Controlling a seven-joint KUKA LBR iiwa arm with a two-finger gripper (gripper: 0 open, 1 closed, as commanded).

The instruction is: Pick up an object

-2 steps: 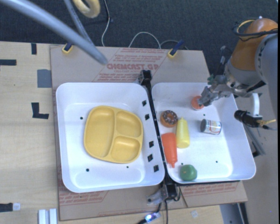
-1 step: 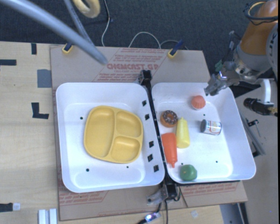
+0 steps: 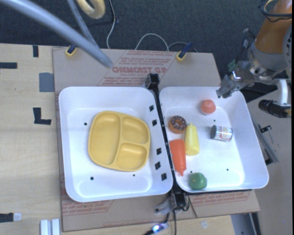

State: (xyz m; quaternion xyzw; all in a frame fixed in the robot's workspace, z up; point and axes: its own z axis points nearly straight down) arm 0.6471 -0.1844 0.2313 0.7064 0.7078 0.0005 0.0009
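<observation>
Picking starts with position: your gripper (image 3: 224, 91) hovers at the right bin's (image 3: 250, 146) upper right rim. Drop onto the red ball (image 3: 208, 106) just beside it, centring before you squeeze.

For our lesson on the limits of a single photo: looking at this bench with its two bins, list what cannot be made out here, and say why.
- Gripper: too small and blurred in the camera view to tell whether its fingers are open or shut.
- Arm: cut off by the right and top edges.
- Small can: label too small to read.
- Carrot: its left side lies against the divider between the bins, so that edge is unclear.
</observation>
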